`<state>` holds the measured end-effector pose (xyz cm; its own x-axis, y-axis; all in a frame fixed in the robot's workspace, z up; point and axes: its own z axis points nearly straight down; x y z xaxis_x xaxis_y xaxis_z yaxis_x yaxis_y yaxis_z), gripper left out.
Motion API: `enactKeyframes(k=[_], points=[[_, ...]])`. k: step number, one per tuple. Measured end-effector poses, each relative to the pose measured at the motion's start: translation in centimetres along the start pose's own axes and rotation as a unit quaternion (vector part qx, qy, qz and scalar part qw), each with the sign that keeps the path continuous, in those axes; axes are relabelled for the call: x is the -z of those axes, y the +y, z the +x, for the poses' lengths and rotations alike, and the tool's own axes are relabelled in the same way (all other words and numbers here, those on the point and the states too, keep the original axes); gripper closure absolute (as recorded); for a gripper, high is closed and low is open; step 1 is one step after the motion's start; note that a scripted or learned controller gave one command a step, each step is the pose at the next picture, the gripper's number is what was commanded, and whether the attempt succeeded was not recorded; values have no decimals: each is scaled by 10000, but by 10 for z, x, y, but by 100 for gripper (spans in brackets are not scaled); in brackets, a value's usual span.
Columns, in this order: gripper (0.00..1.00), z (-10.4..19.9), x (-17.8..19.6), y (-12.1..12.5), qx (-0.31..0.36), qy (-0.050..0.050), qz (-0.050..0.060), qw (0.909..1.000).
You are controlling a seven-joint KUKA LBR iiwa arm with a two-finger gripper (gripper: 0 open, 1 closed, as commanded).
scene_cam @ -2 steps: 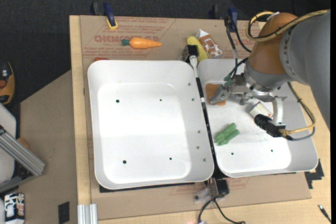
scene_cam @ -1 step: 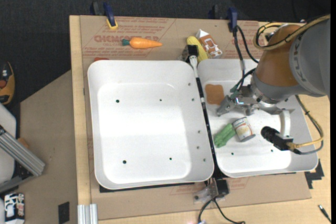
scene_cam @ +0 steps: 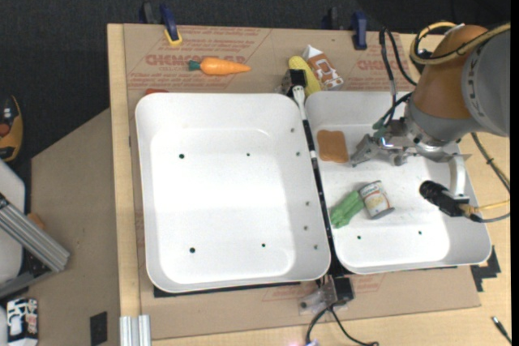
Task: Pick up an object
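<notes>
Arm enters from the right of the frame; pincer sits low in the right bin, in its upper middle, just right of a flat brown slab, possibly a toast-like toy. Candidate objects: the brown slab near the bin's upper left corner, and lower down a small can lying tilted, touching a green leafy piece. Left bin carries nothing graspable. A carrot and a yellow-and-brown cluster lie on the worktop above the bins, outside the likely reach zone. Risks, judged: the slab is thin and flat, so the tips may skid over it or push it against the bin wall instead of closing around it; a descent off-centre would close on air. Pincer state: metal parts are blurred together against the white floor, so I cannot tell whether it is apart or together, and nothing is visibly held in it.
</notes>
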<state>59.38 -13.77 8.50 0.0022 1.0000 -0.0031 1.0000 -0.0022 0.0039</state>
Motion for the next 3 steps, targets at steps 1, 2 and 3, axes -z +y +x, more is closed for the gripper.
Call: enactKeyframes(k=[1, 2, 3], points=[[0, 41, 0, -76, 9, 38, 64, 10000], [100, 38, 11, -71, 4, 11, -4, 10000], [100, 104, 107, 11, 60, 24, -64, 10000]])
